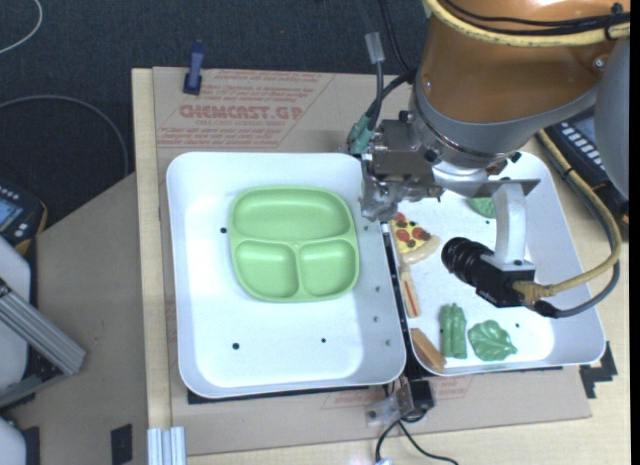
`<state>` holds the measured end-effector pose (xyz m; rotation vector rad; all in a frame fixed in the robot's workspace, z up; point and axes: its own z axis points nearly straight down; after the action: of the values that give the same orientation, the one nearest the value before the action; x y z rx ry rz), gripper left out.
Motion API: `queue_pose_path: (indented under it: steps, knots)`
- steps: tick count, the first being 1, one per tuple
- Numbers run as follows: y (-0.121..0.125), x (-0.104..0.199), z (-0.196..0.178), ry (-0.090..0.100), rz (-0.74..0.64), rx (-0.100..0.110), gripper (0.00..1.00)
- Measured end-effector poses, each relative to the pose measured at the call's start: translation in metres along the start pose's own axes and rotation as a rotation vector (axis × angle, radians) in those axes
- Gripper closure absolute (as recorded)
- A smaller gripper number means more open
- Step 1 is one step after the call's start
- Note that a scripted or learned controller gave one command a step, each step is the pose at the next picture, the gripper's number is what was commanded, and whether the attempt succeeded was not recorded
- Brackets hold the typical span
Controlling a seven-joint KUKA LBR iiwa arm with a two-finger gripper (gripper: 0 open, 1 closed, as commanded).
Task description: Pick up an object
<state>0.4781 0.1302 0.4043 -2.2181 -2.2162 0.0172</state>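
Resting on brown cardboard (240,108) over dark carpet (80,13), two white bins (200,253) sit side by side; fingers' state unclear.

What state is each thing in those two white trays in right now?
Green divided plate: flat, right way up, in the left bin.
Pizza slice toy: lying flat in the right bin, near the divider.
Green pickle-like toy: lying flat in the right bin.
Green leaf toy: lying flat beside it.
Gripper: low over the bins' shared edge, nothing seen in it.
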Motion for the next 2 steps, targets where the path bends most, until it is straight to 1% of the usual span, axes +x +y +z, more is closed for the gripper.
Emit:
queue_pose_path:
  steps: [1,2]
  knots:
    - [0.001,-0.009,-0.03,0.005,0.0,-0.017,1.0]
    - [0.001,-0.06,0.018,0.002,0.006,-0.006,1.0]
